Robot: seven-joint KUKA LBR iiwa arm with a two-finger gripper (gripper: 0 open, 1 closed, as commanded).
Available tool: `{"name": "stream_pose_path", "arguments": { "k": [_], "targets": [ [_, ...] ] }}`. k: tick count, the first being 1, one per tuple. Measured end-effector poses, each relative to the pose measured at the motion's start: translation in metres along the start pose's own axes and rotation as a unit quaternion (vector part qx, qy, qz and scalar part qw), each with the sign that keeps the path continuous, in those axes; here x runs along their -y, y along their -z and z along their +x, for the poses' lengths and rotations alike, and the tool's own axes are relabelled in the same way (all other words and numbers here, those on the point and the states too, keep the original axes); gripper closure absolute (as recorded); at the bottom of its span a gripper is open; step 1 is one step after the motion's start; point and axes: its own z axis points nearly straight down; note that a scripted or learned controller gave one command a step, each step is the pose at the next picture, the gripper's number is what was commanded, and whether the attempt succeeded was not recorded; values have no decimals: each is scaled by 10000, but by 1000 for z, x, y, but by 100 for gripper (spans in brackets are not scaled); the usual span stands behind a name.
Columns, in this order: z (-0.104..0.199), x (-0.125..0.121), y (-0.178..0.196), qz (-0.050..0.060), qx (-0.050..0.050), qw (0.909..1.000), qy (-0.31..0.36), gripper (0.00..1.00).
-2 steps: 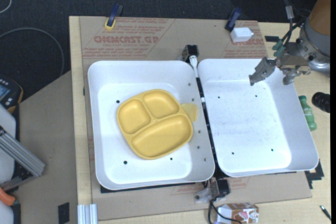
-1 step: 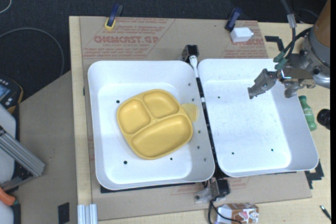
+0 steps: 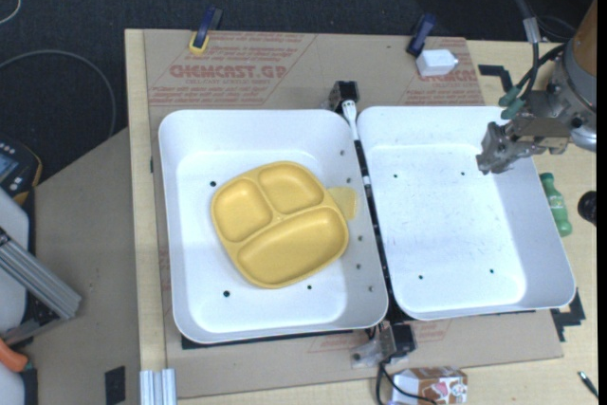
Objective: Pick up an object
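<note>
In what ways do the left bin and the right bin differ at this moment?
The left bin holds a yellow divided plate; the right bin shows just its bare speckled floor. The end effector hangs over the right bin's far right side, while nothing hangs over the left bin. A green object lies just outside the right bin's right rim; no such object lies beside the left bin. Both are shallow, white and rounded at the corners.

My bench (image 3: pixel 285 71) is a tan board with red lettering. Two white bins sit side by side on it: left bin (image 3: pixel 180 204), right bin (image 3: pixel 531 270). A small white block (image 3: pixel 436 63) lies near the far edge, and a green bottle (image 3: pixel 556 201) by the right edge.
</note>
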Motion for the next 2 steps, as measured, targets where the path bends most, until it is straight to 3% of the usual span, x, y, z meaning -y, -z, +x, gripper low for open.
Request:
{"name": "stream_pose_path", "arguments": {
  "k": [1,2],
  "targets": [
    [63,6,-41,58,-18,10000,26,100],
    [46,6,-47,42,-7,10000,-17,100]
  ]
}}
